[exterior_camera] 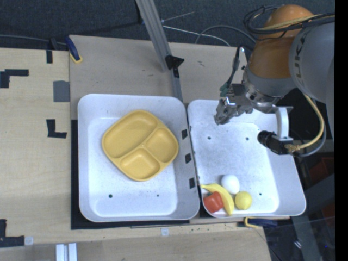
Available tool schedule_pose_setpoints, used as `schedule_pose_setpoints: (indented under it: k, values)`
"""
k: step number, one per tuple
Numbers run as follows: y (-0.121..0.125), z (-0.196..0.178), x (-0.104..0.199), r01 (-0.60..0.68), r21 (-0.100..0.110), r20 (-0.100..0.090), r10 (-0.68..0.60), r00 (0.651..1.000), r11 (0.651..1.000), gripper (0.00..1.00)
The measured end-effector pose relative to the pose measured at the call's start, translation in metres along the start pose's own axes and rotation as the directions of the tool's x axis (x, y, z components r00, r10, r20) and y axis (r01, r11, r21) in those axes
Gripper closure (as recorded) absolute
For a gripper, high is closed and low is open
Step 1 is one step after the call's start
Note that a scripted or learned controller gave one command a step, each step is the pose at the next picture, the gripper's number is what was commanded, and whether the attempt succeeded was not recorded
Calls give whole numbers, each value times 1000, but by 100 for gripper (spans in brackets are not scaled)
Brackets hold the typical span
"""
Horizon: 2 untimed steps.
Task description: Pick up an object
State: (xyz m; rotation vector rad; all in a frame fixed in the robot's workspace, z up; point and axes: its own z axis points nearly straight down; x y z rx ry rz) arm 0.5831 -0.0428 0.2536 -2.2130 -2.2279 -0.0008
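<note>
Nearest the camera, in the near corner of the right bin (283,197), sits a small cluster of toy food: a red piece (213,202), a yellow banana (223,195), a white egg-like ball (230,184) and a small yellow lemon-like piece (243,200). The banana's long axis runs diagonally, one tip toward the bin divider at upper left, the other curving down toward the near rim; the red piece touches its inner side, the white ball sits just behind, the yellow piece just beside it on the right. All four rest on the bin floor, bunched close together.

Left bin (89,200) holds a yellow divided plate (140,144), three compartments, lying flat near the middle and rotated askew to the bin walls.

The grey arm (304,53) with its orange band comes in from the right; the jaws (222,116) hang over the far-left corner of the right bin, well apart from the food cluster, nothing between them. Cannot tell whether they are spread or pressed together, too small and dark.

A grey metal bar (155,29) slants across the counter (32,162) behind the bins
</note>
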Motion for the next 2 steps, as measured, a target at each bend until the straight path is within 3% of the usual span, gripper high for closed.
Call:
schedule_pose_setpoints:
  k: [1, 2]
  values:
    - [-6, 12, 48, -1, 2, 1, 1, 1000, 1000, 100]
    - [5, 28, 97, -1, 3, 1, 1, 1000, 1000, 100]
